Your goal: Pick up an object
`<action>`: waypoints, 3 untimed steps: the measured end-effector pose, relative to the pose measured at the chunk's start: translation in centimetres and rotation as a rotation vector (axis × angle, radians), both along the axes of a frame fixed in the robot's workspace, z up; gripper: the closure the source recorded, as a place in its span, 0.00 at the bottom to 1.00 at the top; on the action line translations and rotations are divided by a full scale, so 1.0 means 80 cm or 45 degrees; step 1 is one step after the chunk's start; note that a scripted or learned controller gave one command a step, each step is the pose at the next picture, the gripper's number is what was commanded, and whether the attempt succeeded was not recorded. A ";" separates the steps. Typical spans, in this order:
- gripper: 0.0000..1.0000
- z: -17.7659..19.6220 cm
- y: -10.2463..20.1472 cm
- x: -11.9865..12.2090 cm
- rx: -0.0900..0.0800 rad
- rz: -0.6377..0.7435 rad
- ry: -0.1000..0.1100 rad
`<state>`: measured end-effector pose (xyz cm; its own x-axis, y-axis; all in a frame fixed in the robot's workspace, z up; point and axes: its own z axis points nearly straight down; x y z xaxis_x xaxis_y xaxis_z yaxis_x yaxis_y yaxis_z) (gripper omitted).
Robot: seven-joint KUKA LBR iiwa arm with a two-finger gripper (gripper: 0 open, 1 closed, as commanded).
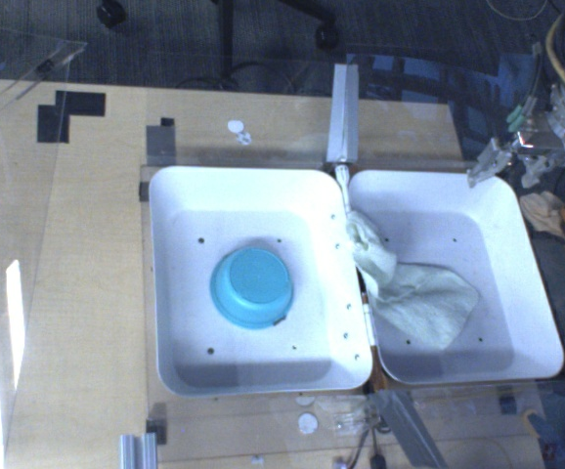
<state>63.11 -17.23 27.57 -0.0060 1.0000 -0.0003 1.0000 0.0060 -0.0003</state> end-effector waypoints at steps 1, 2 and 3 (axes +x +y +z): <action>0.00 -0.137 -0.003 0.033 0.000 0.034 0.002; 1.00 -0.125 -0.001 0.036 -0.002 0.044 -0.002; 1.00 -0.218 0.009 0.048 0.000 -0.085 0.001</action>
<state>66.93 -16.52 10.14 0.0606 0.9982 -0.0001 0.9982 -0.0606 -0.0010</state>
